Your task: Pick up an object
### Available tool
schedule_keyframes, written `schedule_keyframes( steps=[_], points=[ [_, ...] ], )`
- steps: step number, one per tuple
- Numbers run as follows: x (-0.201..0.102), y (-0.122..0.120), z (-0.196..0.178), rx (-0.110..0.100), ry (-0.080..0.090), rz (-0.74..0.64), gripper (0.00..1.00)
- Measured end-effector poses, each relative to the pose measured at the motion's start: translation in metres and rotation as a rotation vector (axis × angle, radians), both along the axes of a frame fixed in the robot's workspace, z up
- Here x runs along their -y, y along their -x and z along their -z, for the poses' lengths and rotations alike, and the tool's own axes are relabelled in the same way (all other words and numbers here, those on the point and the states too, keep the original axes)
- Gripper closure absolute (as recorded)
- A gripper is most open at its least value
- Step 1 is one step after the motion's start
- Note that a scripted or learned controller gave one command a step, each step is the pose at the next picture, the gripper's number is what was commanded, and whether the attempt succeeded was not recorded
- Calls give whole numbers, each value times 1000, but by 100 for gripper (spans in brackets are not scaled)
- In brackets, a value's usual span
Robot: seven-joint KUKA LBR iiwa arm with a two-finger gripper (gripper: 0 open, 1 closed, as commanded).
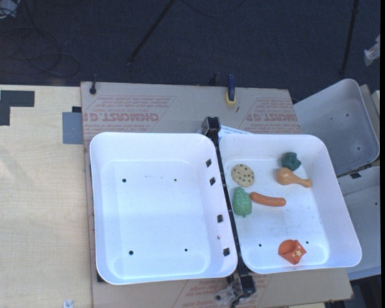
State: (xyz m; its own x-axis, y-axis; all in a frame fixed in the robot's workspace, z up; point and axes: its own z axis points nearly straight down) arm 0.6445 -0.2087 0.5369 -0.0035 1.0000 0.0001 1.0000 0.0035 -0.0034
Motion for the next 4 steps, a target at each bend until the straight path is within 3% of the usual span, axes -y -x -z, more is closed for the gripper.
schedule_keyframes(
  steps=[1,2,4],
  points=[
    [0,0,0,0,0,0,0],
    [-2,-1,-10,-2,0,-6,100],
    [-185,1,0,-2,-3,-7,100]
  ],
)
